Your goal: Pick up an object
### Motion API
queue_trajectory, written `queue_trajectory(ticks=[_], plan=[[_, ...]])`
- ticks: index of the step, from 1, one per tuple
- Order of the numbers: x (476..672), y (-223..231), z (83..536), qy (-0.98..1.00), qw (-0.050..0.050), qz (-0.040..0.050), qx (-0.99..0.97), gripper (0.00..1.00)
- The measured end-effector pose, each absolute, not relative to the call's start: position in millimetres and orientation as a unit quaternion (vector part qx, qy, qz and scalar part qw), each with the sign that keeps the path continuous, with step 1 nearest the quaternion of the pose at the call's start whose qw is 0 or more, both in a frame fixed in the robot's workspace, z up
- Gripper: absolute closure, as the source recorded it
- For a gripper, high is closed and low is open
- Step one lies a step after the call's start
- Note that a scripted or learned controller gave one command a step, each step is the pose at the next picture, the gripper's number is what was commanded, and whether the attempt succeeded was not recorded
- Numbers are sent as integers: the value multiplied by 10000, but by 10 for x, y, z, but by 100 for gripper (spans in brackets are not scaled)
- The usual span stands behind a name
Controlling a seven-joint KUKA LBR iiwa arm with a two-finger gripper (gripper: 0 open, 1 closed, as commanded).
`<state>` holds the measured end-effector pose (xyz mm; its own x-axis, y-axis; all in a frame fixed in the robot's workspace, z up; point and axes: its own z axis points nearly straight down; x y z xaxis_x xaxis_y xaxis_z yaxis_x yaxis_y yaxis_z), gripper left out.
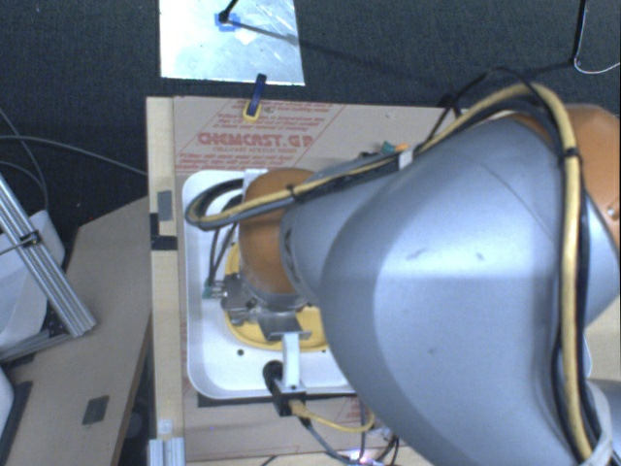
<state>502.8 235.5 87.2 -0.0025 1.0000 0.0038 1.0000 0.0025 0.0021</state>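
- Your arm point(456, 260) covers most of the white bin point(209, 357).
- Yellow object point(250, 330) lies at its 6 o'clock.
- Board point(254, 139) reads "CHEMCAST GP".
- Jaw state: cannot tell.

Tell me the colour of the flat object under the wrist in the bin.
Yellow. The object shows in the camera view, partly covered by the arm.

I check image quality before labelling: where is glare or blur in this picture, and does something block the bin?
Camera view: strong glare on the shiny sheet at the top; the grey arm looms close to the lens, soft in focus, covering much of the white bin; a yellow object under the wrist lies partly in shadow.
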Motion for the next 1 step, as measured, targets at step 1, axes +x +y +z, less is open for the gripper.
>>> queue_trajectory(ticks=[1], plan=[[5371, 2346, 2953, -7086, -33, -86, -7056, 100]])
